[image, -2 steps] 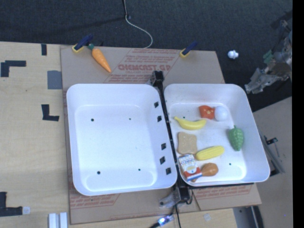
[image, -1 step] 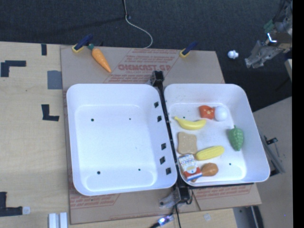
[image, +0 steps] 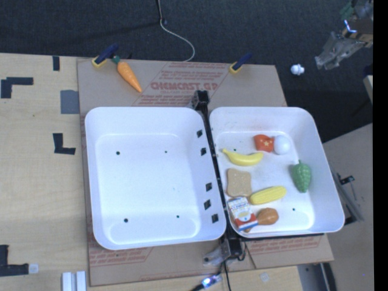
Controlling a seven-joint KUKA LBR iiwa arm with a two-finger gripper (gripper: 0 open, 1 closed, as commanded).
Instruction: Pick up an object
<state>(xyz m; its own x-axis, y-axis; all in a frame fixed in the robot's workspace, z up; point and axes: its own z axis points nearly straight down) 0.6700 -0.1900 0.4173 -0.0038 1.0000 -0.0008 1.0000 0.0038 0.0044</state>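
The right bin [image: 320, 156] holds several toy foods: a yellow banana [image: 244, 157], a red tomato [image: 264, 142], a white egg [image: 282, 144], a green vegetable [image: 301, 176], a bread slice [image: 239, 182], a corn cob [image: 267, 194], a small red-and-white carton [image: 239, 210] and a brown-orange piece [image: 267, 216]. My gripper [image: 330, 54] hangs at the far top right, off the bench and well behind the right bin, away from all the objects. Nothing is seen in it.
The left bin [image: 97, 162] sits beside the right one, with a black hinge strip [image: 208, 168] between them. A toy carrot [image: 128, 76] lies on the cardboard behind the left bin. A small white thing [image: 297, 70] rests on the dark floor near the gripper.
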